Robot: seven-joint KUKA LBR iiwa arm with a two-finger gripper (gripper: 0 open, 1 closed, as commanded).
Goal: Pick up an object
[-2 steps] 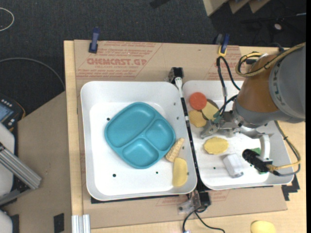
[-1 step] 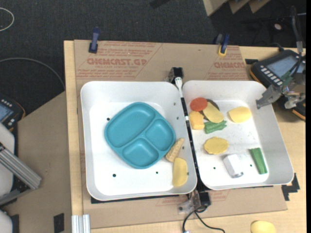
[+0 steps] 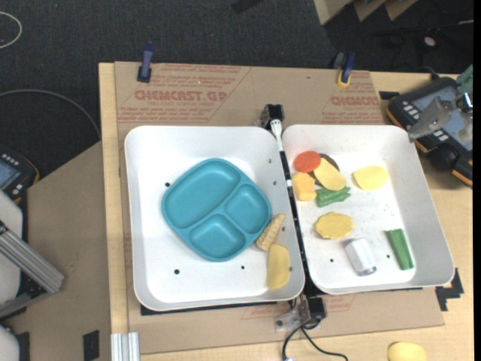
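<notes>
The green stick [image 3: 399,248] lying apart in the right bin [image 3: 432,209] looks light, stiff and best pinched across its narrow width, while the gripper [image 3: 438,119] at the far right is too unclear to tell its spread.

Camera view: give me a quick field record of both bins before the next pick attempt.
left bin: teal divided plate; beside its right edge a tan wafer piece and a pale yellow piece
right bin: red round, orange block, two yellow slices, green bean, yellow disc, silver can on its side, green stick
cluster: red round, orange block, one slice and bean touch or overlap
loose picks: can, stick, disc lie apart
arm: at right edge, outside the bins
</notes>
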